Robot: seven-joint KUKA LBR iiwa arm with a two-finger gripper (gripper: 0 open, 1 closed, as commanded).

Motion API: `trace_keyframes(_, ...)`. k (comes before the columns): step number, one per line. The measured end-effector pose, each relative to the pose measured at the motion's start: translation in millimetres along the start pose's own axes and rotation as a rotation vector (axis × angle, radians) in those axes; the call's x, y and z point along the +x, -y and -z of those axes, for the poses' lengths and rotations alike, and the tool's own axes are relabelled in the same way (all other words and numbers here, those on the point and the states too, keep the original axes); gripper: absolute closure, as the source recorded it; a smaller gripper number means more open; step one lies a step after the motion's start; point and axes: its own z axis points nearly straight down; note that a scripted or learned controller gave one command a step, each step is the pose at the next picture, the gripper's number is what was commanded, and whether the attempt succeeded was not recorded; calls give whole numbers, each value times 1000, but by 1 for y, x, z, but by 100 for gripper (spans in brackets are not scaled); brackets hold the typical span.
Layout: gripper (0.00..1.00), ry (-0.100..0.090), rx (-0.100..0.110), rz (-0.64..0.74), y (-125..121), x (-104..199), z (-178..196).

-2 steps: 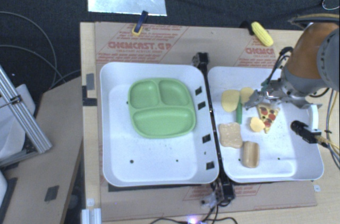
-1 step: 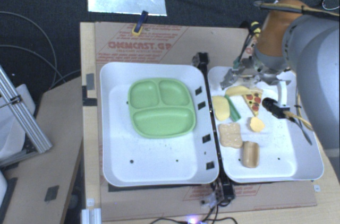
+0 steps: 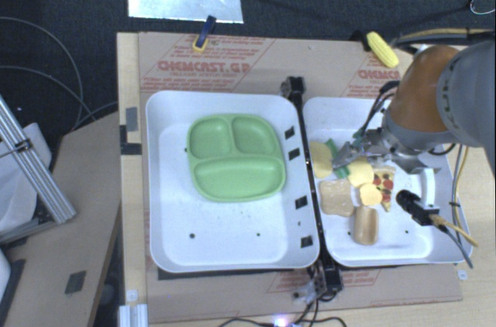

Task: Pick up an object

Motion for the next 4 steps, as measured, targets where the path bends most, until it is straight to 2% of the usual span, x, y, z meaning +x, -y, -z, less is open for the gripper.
trace_keyframes(1, 0, -10, 21, 6, 82, 65, 98)
trace_keyframes(2, 0, -6, 31, -6, 89, 14, 27)
trace_keyframes(3, 0, -4, 9, 5, 37, 19, 158)
trace_keyframes(4, 0, -4, 15, 2, 31, -3, 5)
